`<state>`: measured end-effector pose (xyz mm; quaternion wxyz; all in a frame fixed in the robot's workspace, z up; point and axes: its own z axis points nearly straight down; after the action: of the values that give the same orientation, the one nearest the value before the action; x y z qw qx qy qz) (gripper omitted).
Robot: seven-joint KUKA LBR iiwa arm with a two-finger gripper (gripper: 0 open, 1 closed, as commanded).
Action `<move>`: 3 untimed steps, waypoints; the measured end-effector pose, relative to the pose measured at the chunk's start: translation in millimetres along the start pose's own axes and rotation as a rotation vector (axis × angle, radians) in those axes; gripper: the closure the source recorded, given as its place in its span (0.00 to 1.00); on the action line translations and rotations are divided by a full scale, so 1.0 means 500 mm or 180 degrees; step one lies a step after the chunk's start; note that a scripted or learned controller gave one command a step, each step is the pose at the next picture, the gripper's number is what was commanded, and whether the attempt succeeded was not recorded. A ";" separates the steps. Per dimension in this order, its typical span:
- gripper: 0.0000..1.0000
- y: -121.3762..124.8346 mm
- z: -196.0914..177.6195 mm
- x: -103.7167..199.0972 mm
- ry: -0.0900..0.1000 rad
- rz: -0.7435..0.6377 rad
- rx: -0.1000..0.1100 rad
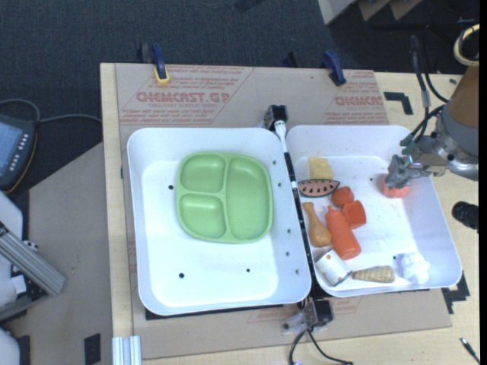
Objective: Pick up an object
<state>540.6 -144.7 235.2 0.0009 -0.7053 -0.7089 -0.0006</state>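
The gripper (398, 175) sits low over a pink object (396, 189) in the right bin (441, 226); finger state unclear, nothing visibly lifted yet.

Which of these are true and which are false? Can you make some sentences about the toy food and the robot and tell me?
1. The green plate lies in the left bin. True.
2. The gripper is over the left bin. False: it is over the right bin, at a pink object.
3. The watermelon slice sits on the green plate. False: it lies in the right bin.
4. The ice cream cone lies near the right bin's front edge. True.
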 end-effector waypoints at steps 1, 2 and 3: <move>1.00 0.023 0.008 0.103 -0.0002 0.0000 0.0003; 1.00 -0.010 0.037 0.154 -0.0001 0.0009 0.0010; 1.00 0.016 0.038 0.141 -0.0009 0.0015 -0.0009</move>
<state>548.3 -74.1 216.3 -0.0010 -0.7070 -0.7072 -0.0006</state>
